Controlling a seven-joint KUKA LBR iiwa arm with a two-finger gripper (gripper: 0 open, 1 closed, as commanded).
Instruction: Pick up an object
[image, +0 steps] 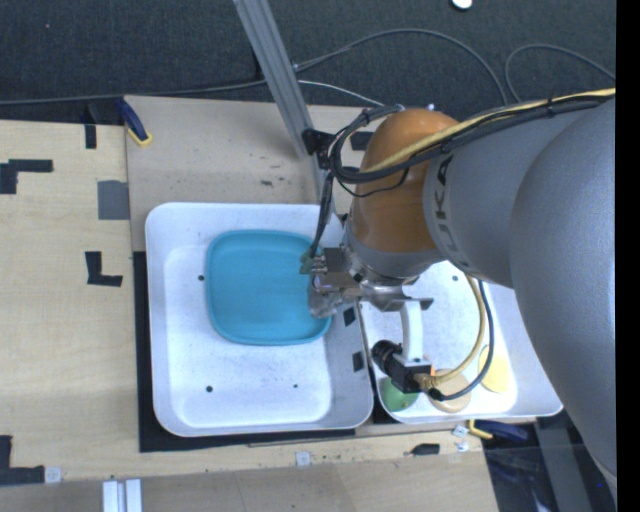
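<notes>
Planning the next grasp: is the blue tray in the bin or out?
In: the blue tray lies inside the left bin, its right edge beneath the tool.

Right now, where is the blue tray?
In the camera view, the blue tray lies in the left bin, in its upper half, with its right edge close to the right bin.

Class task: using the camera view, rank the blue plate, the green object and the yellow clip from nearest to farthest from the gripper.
1. Blue plate, in the left bin, right beside the gripper.
2. Green object, at the right bin's near edge.
3. Yellow clip, at the bench's far left corner.
</notes>
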